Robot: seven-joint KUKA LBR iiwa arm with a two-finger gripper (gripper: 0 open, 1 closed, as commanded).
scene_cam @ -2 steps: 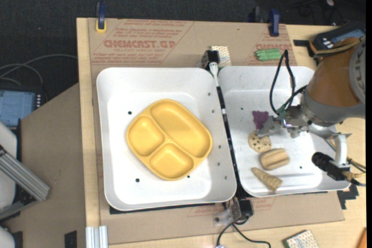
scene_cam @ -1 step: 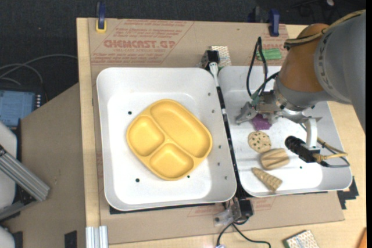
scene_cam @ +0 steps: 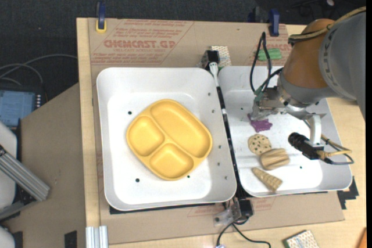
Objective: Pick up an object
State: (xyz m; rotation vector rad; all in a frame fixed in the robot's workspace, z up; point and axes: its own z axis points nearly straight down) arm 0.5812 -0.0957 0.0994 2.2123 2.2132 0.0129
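1. Claw (scene_cam: 264, 108) hangs low in the right bin (scene_cam: 337, 180), just above a purple object (scene_cam: 260, 123); how it stands, I cannot tell.
2. Cookie (scene_cam: 258, 143), bread roll (scene_cam: 274, 158) and cone (scene_cam: 267, 179) lie nearer the front from the purple object.
3. Yellow divided plate (scene_cam: 168, 138) sits in the left bin (scene_cam: 116, 90), well apart.

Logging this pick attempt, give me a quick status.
Gripper low in right bin, over purple toy. Nothing seen held. Cookie beside it.
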